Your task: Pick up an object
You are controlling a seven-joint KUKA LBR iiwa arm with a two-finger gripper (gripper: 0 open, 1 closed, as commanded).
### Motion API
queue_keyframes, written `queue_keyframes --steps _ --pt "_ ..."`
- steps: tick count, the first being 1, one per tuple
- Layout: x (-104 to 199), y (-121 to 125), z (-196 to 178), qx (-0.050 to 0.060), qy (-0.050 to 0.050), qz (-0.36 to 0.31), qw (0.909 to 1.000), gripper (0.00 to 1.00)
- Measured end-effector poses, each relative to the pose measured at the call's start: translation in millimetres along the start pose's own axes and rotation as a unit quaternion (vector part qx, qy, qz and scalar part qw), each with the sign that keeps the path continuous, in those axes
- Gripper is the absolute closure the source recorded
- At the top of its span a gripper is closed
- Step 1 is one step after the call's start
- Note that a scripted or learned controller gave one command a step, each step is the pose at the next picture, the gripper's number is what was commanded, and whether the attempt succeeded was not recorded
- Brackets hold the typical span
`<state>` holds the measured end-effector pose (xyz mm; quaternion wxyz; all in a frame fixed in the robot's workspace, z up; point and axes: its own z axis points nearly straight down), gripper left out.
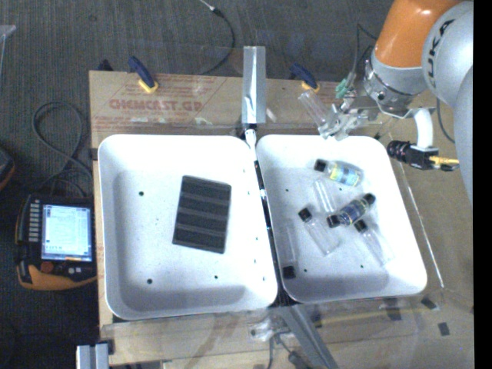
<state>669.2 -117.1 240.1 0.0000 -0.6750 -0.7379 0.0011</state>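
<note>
Two white bins [115,175] are set on a brown board [165,102] over dark floor; small bottles [342,174] are seen in the right bin; the gripper [332,127] is held above its far edge, clasping a clear bottle [314,106].

R bin [396,198]: vials [344,206] crowd centre; L bin [115,206]: black pad [202,214] mid

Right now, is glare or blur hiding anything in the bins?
Camera view: even light, soft shadows; the clear plastic vials blend into the right white bin and are hard to outline; the ribbed black rectangular pad stays crisp; the gripper looks slightly soft.
</note>
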Motion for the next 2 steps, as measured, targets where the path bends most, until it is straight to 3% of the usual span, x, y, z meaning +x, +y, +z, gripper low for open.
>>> queue_keyframes --steps 1,2 --pt "0.4 0.3 -8.8 0.0 0.0 -0.001 1.0 1.0" --pt "55.5 4.0 0.6 0.0 0.001 0.061 0.9981 1.0"
